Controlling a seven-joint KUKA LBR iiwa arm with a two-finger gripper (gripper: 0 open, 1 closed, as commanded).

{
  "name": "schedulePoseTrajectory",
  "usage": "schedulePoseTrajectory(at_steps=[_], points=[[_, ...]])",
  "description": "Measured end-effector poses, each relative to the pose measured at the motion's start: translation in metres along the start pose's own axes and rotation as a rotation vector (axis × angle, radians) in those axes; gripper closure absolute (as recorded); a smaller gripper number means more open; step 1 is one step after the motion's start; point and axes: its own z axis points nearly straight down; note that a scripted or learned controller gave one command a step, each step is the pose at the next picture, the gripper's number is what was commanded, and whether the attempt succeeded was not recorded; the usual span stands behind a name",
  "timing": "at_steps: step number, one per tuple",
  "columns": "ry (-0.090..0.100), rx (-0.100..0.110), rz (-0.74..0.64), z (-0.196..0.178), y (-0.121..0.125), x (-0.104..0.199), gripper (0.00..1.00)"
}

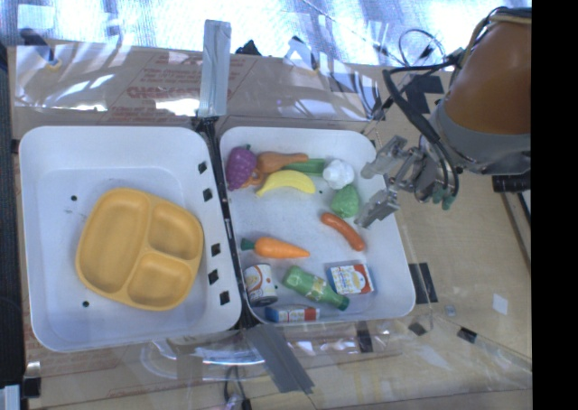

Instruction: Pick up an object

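Note:
The right bin [384, 295] holds several toy foods: purple grapes [240, 166], a banana [286, 183], a carrot [279, 248], a red sausage [344, 231], a white garlic bulb [339, 172], a green vegetable [345, 201], a green bottle [315, 287], a small can [260, 283] and a juice carton [349, 279]. My gripper [379, 187] hangs at the bin's right rim, above and just right of the green vegetable and the sausage. Its two fingers stand apart with nothing between them.
In the left bin [45, 164] lies a yellow divided plate [138, 247]. A strip of grey tape [214, 65] runs up from the divider between the bins. Cardboard lines the back. Black cables [420, 83] hang by the arm at the right.

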Motion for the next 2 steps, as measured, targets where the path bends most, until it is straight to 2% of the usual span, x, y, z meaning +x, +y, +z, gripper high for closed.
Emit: schedulePoseTrajectory(at_steps=[1,2], points=[[0.023,0.001,-0.092,0.144,-0.031,0.003,0.0],[0.014,0.001,-0.088,0.196,-0.025,-0.011,0.0]])
